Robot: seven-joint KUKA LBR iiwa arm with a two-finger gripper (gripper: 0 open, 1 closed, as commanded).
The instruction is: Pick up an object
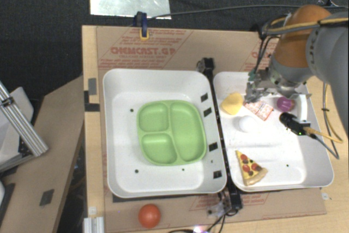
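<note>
Yellow rounded lump [232, 103] beside end effector [254, 95], grip state unclear; triangular pizza slice [250, 167]; green sectioned tray [171, 132].

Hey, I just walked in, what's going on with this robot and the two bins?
The arm reaches in from the right and its gripper is down in the right bin, among a yellow piece, a red-and-white packet and a purple piece. Nothing is visibly held. A toy pizza slice lies nearer the front of that bin. The left bin holds a green divided tray, and an orange ball sits outside the bins on the bench.
</note>
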